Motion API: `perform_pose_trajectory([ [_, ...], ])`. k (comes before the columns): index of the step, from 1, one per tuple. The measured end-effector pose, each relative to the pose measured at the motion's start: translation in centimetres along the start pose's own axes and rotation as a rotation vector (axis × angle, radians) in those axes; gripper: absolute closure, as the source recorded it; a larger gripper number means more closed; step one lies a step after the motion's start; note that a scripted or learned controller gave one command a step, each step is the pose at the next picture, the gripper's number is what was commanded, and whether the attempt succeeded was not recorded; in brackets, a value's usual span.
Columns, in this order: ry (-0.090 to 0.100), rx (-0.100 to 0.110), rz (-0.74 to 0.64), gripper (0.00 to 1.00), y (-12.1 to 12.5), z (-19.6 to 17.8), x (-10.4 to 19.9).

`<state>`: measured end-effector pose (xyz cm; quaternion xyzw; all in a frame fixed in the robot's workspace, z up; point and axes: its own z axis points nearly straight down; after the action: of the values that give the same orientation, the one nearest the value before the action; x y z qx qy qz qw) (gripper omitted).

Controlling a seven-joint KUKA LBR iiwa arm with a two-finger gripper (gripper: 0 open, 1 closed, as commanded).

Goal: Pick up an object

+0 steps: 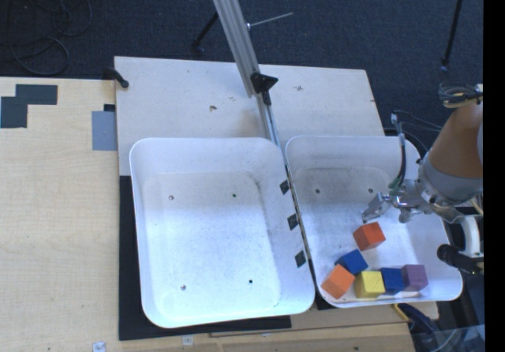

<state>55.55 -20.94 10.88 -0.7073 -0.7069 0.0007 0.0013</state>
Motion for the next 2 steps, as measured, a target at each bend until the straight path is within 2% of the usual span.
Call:
perform_pose_trajectory([
  [1,-0.002,-0.005,-0.002,0.0,-1.4,1.66,5.58],
  [2,0.0,-0.004,0.004,1.0,-1.43,0.67,5.35],
])
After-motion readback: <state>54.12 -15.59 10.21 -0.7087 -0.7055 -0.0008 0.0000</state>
